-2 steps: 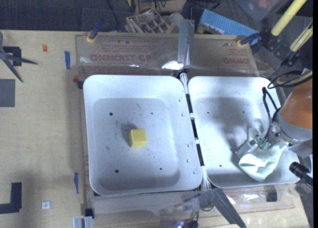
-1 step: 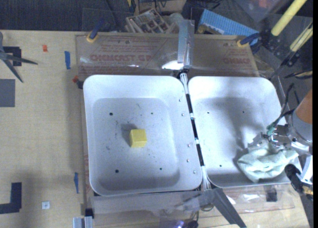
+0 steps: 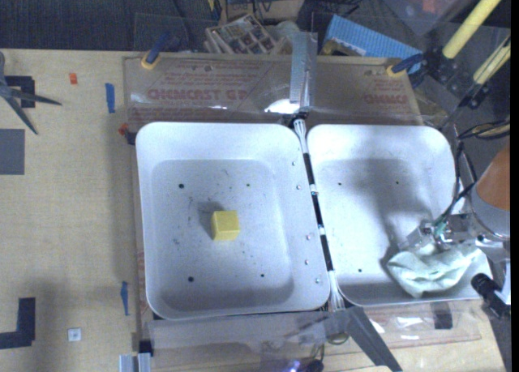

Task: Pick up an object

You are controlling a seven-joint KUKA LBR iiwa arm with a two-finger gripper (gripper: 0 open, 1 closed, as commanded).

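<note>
A small yellow block [image 3: 225, 225] lies near the middle of the left bin [image 3: 162, 160]. A crumpled white and pale green cloth [image 3: 425, 273] rests in the near right corner of the right bin [image 3: 365, 147]. My gripper [image 3: 436, 237] is low in that corner, right at the cloth's upper edge, and appears to touch it. The arm's grey wrist and orange band [image 3: 495, 186] come in from the right edge.
A raised divider [image 3: 312, 192] separates the two bins. Cables hang beside the wrist over the right bin's rim. Cardboard, clamps and boxes stand behind the bins. The wooden bench spreads to the left with a few small tools.
</note>
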